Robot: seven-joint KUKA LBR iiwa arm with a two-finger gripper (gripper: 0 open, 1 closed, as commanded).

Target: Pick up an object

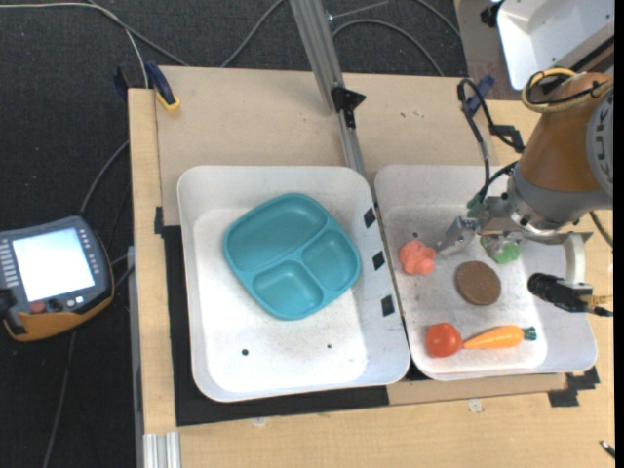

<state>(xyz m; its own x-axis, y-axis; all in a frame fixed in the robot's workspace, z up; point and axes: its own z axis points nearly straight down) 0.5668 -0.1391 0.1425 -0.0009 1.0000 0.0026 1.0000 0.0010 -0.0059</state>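
Note:
In the right bin (575,354) lie several small objects: a pink lump (417,257) near the left wall, a flat brown disc (478,283) in the middle, a red tomato (443,339) and an orange carrot (495,337) along the front. A green piece (506,253) peeks out from under the wrist. My gripper (480,232) hangs low over the bin's middle, just above and behind the brown disc, right of the pink lump. I see nothing clearly held in it.
The left bin (210,359) holds a teal divided plate (291,254). A metal post (327,61) slants up from between the bins at the back. A black fitting (558,291) sits at the right bin's right side. A handheld pendant (49,276) lies off the bench at left.

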